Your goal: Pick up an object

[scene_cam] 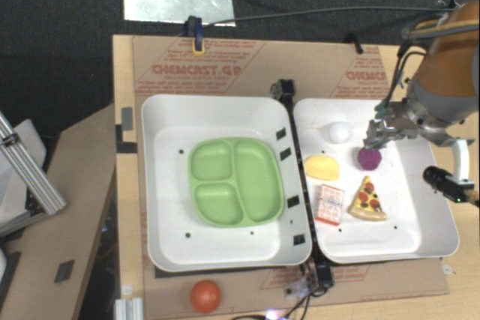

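In the right bin: white egg (339,133), yellow piece (322,167), purple object (368,158), pizza slice (367,199), small red-and-white packet (329,204).
Camera view, gripper: the gripper (377,136) sits just above the purple object, touching or nearly so; whether it is spread or closed I cannot tell.
Left bin: green divided tray (235,181).
Risk: the rounded purple object may roll aside or squirt out under an off-centre pinch.
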### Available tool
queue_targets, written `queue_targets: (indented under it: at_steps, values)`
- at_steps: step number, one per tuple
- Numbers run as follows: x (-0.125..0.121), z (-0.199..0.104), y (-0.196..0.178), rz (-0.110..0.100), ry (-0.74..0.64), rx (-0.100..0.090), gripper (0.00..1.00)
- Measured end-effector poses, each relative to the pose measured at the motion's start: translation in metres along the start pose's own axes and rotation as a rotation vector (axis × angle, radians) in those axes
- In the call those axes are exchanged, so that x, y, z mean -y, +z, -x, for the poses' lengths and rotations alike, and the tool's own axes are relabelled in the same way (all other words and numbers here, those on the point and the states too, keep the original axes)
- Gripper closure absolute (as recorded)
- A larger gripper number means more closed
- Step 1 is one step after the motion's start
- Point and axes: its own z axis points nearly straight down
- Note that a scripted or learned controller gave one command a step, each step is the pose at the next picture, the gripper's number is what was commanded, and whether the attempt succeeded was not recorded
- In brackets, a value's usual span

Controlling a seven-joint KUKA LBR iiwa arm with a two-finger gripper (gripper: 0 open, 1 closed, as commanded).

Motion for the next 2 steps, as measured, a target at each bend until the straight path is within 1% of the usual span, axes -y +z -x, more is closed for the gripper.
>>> queue_targets:
  at_steps: [1, 2]
  values:
    - [0.007, -0.059, -0.002, -0.002, -0.001, -0.001, 1.00]
    - [0.004, -0.124, -0.001, -0.001, -0.002, -0.001, 1.00]
